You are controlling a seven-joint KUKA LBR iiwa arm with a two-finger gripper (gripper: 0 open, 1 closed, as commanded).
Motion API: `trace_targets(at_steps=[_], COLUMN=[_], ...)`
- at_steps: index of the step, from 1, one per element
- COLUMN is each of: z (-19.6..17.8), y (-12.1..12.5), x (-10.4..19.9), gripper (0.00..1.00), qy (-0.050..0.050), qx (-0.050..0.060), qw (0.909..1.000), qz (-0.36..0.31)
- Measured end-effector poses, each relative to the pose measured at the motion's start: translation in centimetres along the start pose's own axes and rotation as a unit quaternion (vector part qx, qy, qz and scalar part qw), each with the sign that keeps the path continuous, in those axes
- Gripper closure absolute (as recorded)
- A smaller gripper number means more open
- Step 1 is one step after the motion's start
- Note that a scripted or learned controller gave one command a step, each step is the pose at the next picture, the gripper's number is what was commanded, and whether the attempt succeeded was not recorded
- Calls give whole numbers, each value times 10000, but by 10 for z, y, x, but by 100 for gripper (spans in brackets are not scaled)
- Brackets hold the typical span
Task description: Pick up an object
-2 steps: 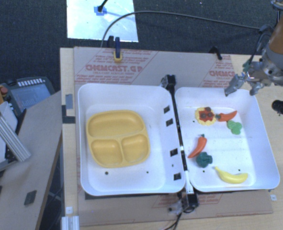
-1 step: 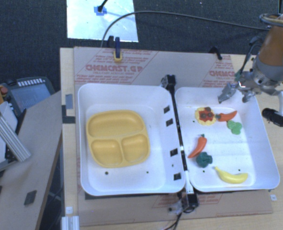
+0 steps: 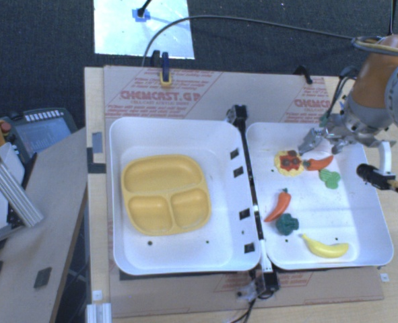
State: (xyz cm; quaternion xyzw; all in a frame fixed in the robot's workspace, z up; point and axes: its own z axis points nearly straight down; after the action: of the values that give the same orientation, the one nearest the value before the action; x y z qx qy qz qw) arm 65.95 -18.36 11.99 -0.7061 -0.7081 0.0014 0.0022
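Observation:
The right bin (image 3: 367, 214) holds several toy foods. A yellow pizza piece with red topping (image 3: 289, 163) lies at its back left, and an orange carrot-like piece (image 3: 320, 161) lies beside it. A small green piece (image 3: 330, 178), a red chili (image 3: 278, 206), a dark green broccoli (image 3: 286, 224) and a yellow banana (image 3: 325, 248) lie nearer the front. My gripper (image 3: 321, 147) hangs over the back of this bin, just above the orange piece and the pizza. It is open, with nothing between its fingers.
A yellow divided tray (image 3: 165, 194) lies in the left bin (image 3: 124, 140). A black clip strip (image 3: 247, 187) runs between the bins. The arm's black cable piece (image 3: 374, 175) sticks out over the right bin's right edge.

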Motion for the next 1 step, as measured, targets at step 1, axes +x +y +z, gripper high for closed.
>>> trace_targets(at_steps=[1], z=[35], y=[2], x=[-1], gripper=[0], qy=[-15], qx=[-39], qw=[10000], qz=[-9])
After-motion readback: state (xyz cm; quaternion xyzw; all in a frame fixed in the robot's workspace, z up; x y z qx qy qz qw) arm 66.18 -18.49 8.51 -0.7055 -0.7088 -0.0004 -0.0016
